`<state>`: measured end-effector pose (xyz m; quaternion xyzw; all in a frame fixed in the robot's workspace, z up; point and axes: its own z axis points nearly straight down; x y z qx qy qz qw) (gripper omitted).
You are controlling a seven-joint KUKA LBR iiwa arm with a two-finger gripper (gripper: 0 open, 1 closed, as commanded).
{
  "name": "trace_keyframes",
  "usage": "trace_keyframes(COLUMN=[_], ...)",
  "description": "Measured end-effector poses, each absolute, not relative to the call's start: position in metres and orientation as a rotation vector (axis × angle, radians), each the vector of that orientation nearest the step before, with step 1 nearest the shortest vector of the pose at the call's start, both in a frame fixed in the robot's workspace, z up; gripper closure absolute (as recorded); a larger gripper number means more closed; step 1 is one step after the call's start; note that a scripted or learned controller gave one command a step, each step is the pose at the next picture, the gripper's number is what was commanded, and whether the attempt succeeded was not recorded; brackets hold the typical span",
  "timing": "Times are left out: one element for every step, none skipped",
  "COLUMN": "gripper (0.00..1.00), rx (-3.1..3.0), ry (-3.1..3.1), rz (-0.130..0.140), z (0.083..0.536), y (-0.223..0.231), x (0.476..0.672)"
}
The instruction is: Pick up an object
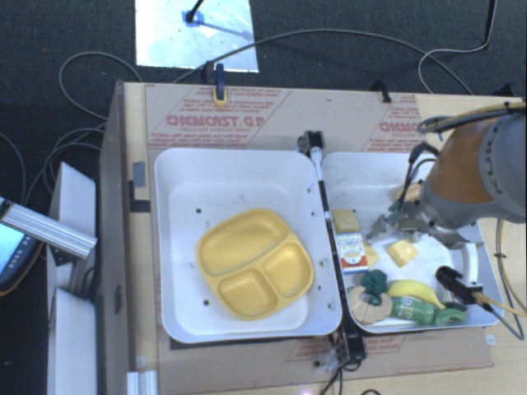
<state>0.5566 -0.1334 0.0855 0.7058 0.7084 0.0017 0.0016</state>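
Right of centre in the frame, the gripper (pixel 385 225) hangs low over the right bin (pixel 370 183), at the end of the grey arm (pixel 469 179) that comes in from the right edge. Whether it is open or closed I cannot tell from this angle, and no thing shows in its grasp.

Just left of the gripper lies a small yellow block (pixel 346 219), close to the wall between the bins. Below that block sits a red and white packet (pixel 352 251). A pale yellow wedge (pixel 402 253) lies just below and right of the gripper, apart from it.

Along the lower edge of the right bin the other things crowd together: a dark green piece (pixel 375 281), a tan round piece (pixel 368 309) below it, a banana (pixel 416 289) to their right, and a green bottle (pixel 414 309) lying on its side under the banana.

Left of centre, the left bin (pixel 214 179) holds a yellow divided tray (pixel 255 262), set at a slant, well apart from the gripper. Both bins rest on a bench covered with printed cardboard (pixel 247 122).
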Motion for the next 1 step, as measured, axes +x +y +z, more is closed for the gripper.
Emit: trace_keyframes(gripper=[0.00], rx=[2.220], ry=[2.221], rz=[0.001], z=[0.0845], y=[-0.1729], x=[0.4867])
